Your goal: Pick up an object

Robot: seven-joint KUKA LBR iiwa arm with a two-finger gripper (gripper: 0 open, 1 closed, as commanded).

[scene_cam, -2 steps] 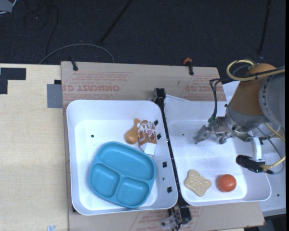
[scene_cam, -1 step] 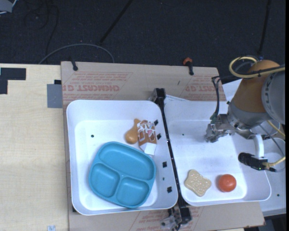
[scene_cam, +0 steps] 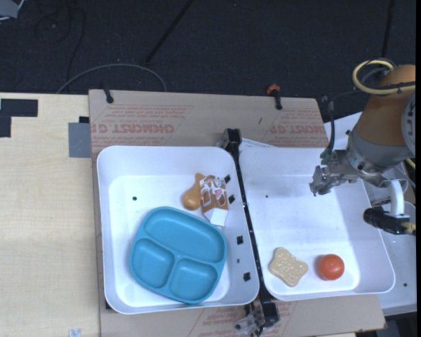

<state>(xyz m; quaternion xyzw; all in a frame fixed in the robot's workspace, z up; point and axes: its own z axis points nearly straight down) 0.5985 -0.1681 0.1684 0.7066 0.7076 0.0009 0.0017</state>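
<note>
In the right bin (scene_cam: 295,167) a tan cracker-shaped toy (scene_cam: 288,266) lies near the front, with a red tomato-like ball (scene_cam: 330,266) just right of it. The left bin (scene_cam: 119,181) holds a blue divided plate (scene_cam: 177,253) and, behind it, an orange-brown toy (scene_cam: 192,194) beside a brown and white packet (scene_cam: 214,194). My gripper (scene_cam: 324,181) hangs over the back right part of the right bin, well behind the cracker and the ball, with nothing seen between its fingers.
A black divider (scene_cam: 240,209) runs between the two bins. The arm's grey body (scene_cam: 382,128) and a black fitting (scene_cam: 386,220) stand over the right bin's right rim. Cardboard (scene_cam: 175,121) lies under the bins.
</note>
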